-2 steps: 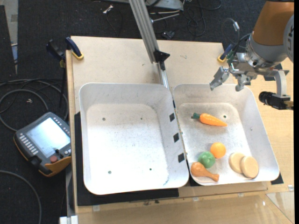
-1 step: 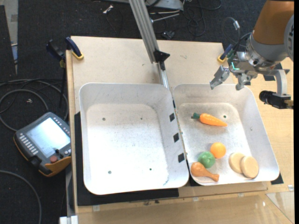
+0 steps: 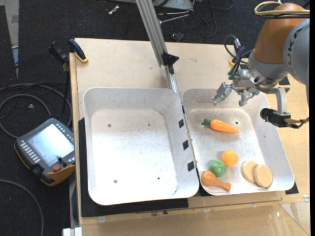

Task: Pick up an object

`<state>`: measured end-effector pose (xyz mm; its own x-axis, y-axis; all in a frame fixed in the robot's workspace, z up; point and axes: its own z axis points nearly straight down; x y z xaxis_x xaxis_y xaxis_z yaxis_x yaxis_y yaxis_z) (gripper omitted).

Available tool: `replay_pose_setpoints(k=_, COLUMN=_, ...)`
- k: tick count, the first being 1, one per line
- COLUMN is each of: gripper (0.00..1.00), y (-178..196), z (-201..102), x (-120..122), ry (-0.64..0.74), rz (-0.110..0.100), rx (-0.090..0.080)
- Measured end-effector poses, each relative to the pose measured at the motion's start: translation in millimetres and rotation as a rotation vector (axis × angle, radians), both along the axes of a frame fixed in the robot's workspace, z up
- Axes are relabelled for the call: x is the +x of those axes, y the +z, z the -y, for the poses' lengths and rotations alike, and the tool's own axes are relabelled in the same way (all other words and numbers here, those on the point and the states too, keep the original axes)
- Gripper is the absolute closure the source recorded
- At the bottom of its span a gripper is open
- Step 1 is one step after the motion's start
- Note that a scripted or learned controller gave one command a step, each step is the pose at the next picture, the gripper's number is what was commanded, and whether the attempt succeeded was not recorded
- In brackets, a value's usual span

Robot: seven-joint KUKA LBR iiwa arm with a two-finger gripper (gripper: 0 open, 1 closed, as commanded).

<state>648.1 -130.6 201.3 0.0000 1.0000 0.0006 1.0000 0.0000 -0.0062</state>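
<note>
From above, the hand (image 3: 232, 97) hangs over the far edge of the right bin (image 3: 278, 149), its two fingers spread wide with nothing between them. Just in front of it a toy carrot (image 3: 222, 126) lies on the bin floor. Nearer the front sit an orange ball (image 3: 229, 157), a green piece (image 3: 217, 167), a drumstick (image 3: 214, 181) and two tan discs (image 3: 257, 173). The left bin (image 3: 93, 107) lies alongside on the worktop (image 3: 118, 63).

Pale wooden bench (image 3: 123, 63) at frame centre, over dark carpet-like floor (image 3: 34, 14) strewn with black cables (image 3: 19, 107). Handheld screen pendant (image 3: 47, 151) at lower left; slanting metal pole (image 3: 152, 28) from top centre, possibly a camera mount.
</note>
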Motion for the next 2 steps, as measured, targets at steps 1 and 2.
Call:
replay_pose_setpoints(k=1, gripper=0.0, y=-49.1, z=-7.8, x=2.4, ry=0.003, rz=0.002, rx=0.0)
replay_pose_setpoints(k=2, gripper=0.0, y=-102.9, z=-8.6, x=1.5, ry=0.001, rz=0.002, rx=0.0)
